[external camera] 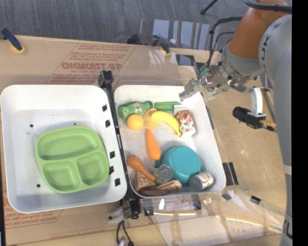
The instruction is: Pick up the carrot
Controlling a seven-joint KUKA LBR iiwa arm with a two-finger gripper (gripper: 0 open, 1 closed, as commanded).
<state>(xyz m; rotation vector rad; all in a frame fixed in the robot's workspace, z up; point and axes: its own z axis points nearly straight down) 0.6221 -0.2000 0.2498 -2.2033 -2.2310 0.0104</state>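
We cannot resolve the fingers of the end effector [189, 92]; they blur over the right bin's [213, 137] far rim. The arm [267, 40] is cut off by the top edge. The teal bowl [182, 164] partly covers the cans beside it, and the brown items [151, 184] at the near rim are too jumbled to identify.

We see a bench [231, 137] surfaced in brown cardboard [87, 60] printed with red lettering. Dark grey carpet [92, 9] covers the floor behind the bench. A clear plastic sheet [215, 219] reflects light along the near edge.
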